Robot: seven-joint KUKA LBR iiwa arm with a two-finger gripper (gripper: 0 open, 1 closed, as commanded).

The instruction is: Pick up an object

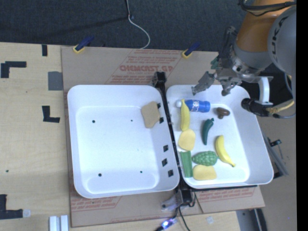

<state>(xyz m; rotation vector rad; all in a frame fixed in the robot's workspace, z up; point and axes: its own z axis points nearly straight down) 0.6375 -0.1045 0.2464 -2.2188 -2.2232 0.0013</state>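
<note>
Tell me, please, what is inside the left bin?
The left bin holds one tan, bread-like piece near its right wall. Whatever lies beneath that piece is hidden.

Grey arm with orange band reaches in from the right, its gripper point(213, 86) hanging with 2 fingers point(200, 87) spread apart, holding nothing.

Grey arm point(284, 28) with a rounded orange band point(263, 13), black cable looped on top. Metallic gripper point(213, 86), 2 grey fingers point(200, 86).
</note>
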